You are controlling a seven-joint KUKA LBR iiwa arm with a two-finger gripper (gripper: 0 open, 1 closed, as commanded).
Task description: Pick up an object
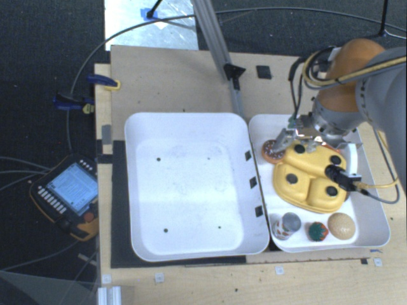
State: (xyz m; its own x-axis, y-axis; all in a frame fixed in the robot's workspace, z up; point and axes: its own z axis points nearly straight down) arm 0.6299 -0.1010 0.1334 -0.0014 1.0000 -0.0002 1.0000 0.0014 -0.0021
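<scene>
Camera view shows my gripper (299, 138) low over the right bin (375, 234), near its far edge, just above a yellow case (305, 183); whether it is apart or together I cannot tell. A ball (341, 225) lies by the bin's near edge.

The arm (375, 75) runs out past the right edge. Its gripper (297, 137), just above the yellow toy (310, 178), is too blurred to read. The brown round thing (275, 150) left of that toy is partly covered. The small items below the toy are too small to name.
</scene>
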